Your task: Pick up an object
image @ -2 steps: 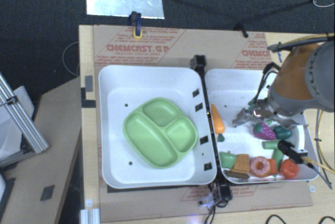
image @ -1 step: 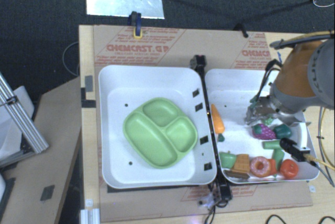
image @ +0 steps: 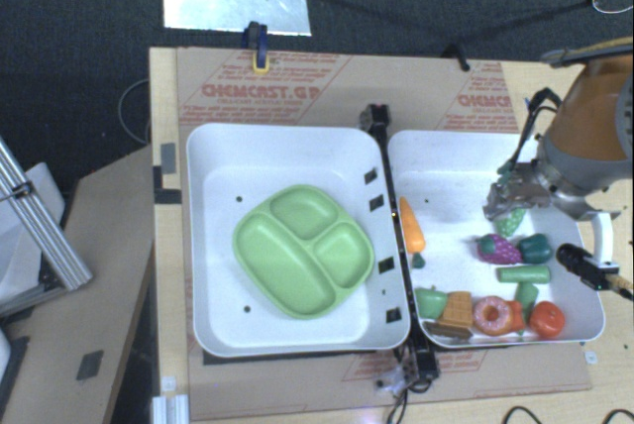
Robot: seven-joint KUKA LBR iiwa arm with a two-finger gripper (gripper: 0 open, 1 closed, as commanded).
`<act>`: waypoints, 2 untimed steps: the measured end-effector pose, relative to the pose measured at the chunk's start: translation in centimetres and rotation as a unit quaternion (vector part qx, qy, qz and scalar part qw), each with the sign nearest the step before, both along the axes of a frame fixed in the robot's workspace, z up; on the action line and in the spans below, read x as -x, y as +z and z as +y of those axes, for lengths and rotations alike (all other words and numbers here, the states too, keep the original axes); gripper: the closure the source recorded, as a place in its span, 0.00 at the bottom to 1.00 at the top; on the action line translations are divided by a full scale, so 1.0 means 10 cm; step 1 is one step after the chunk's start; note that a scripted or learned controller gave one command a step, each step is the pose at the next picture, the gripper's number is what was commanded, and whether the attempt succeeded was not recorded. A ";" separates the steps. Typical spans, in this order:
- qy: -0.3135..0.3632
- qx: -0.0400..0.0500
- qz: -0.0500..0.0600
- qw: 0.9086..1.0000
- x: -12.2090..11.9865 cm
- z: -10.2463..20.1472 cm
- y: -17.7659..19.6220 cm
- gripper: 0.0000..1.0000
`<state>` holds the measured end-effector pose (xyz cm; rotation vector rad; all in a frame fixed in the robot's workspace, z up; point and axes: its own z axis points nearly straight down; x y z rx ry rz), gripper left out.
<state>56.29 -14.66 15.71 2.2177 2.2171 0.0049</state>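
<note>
My gripper [image: 508, 210] hangs low over the right bin [image: 446, 169], near its right side. Just below it in the view lies a purple bunch of grapes [image: 498, 249], with a teal piece [image: 535, 246] to the right. A small greenish shape shows at the gripper's tip, and I cannot tell whether it is held. An orange carrot [image: 411, 228] lies by the bin's left wall. Along the front edge sit a green piece [image: 431, 301], an orange cracker [image: 458, 307], a pink donut [image: 492, 315] and a red tomato [image: 547, 318]. A green cucumber [image: 522, 274] rests above the donut.
The left bin [image: 223, 164] holds a light green divided plate [image: 302, 250]. A black divider with clips [image: 388, 214] runs between the bins. The arm [image: 594, 130] comes in from the right over the right bin's far corner.
</note>
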 end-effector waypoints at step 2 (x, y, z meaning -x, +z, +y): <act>0.002 -0.001 0.002 1.000 -0.02 -0.09 0.68 1.00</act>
